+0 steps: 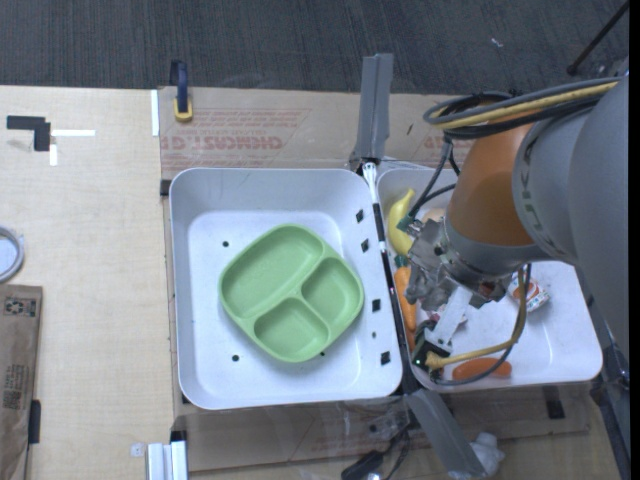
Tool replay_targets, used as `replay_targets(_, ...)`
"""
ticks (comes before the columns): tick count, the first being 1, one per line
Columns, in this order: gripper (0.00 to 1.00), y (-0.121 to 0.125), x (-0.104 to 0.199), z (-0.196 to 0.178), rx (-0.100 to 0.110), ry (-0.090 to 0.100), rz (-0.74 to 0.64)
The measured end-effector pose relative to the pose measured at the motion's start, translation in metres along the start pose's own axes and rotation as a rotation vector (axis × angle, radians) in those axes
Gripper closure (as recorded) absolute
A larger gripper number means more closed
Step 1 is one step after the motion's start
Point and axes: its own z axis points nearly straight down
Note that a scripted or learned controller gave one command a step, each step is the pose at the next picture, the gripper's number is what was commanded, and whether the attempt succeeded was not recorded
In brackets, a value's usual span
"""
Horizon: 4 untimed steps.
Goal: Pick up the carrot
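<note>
On the worktop (80, 218), far to the left of the hand (427, 290), part of a tape roll (5, 254) is seen at the picture's edge, with a brown packet (20, 358) below it. A blue and yellow clamp (180, 101) is fixed at the worktop's far side, up and left of the hand.

The left bin (270, 176) is set just left of the hand, across the wall shared by the two bins. A green plate (290, 293) with three compartments is laid flat in its middle, well apart from the hand.

The right bin (560, 338) is reached into by the arm (540, 188), and the hand is held low over its left part. Whether the hand is wide or narrow cannot be told, since it is covered by the wrist. A banana (401, 216) is placed just above and left of the hand, by the bin's left wall. An orange piece (402, 286) is seen right beside the hand on its left, against that same wall.

The carrot (482, 369) is found below and right of the hand, lying flat near the bin's near edge, and nothing is seen to be held. A red and white packet (530, 293) lies right of the hand.
</note>
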Motion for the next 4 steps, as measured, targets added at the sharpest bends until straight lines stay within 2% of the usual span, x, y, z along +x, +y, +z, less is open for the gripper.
replay_targets(1, 1.00, -0.009, 0.000, 0.008, -0.005, 0.004, -0.394)
replay_targets(2, 1.00, 0.045, 0.018, 0.001, -0.007, 0.003, -0.556)
replay_targets(3, 1.00, 0.027, 0.029, -0.117, -0.008, 0.001, -0.811)
replay_targets(4, 1.00, 0.022, -0.016, -0.115, -0.007, 0.002, -0.799)
